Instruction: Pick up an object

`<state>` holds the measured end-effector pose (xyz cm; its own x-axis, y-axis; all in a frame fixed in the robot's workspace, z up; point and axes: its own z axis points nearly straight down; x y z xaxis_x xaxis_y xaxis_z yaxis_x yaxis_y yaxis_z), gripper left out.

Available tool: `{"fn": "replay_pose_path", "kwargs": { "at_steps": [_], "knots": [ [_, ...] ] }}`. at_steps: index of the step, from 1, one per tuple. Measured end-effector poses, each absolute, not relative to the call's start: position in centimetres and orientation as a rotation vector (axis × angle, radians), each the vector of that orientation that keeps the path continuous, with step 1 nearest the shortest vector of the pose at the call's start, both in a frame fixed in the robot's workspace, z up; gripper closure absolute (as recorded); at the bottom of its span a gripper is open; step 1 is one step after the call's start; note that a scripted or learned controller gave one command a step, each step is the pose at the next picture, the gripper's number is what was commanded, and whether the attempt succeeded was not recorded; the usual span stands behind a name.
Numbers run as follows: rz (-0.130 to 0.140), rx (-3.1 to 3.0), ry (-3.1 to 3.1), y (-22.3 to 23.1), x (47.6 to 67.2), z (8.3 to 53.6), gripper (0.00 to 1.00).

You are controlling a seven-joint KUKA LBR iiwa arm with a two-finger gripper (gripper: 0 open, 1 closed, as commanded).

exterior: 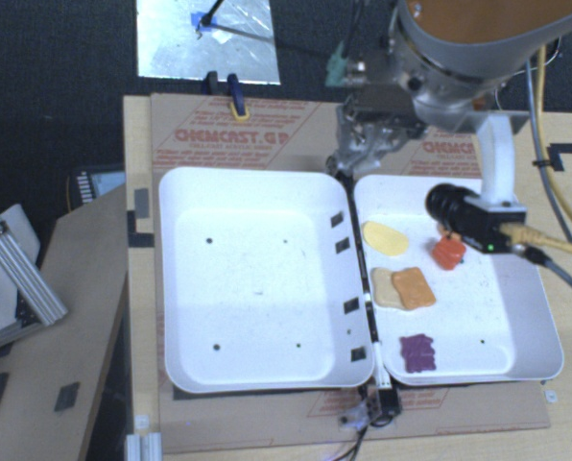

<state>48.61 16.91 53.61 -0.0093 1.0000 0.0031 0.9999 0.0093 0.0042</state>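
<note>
So the gripper (363, 157) sits over the far edge of the bins, right where the two meet, and I honestly can't tell how it's set. All the stuff is in the right bin (526, 325): yellow piece (386, 238), red piece (448, 254), orange piece (413, 288) mid-bin, purple piece (418, 351) by the near edge.

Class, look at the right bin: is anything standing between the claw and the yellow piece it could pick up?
Nothing visible does. The claw sits above the back end of the divider between the bins, and the yellow piece lies in the right bin just in front of it, with bare white floor between. The other pieces lie farther forward.
</note>
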Motion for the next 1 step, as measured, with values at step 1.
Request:
{"fn": "replay_pose_path", "kwargs": {
  "at_steps": [1],
  "knots": [
    [0.005, 2.212, 2.232, 22.13, 48.61, 53.47, 1.0]
  ]
}}
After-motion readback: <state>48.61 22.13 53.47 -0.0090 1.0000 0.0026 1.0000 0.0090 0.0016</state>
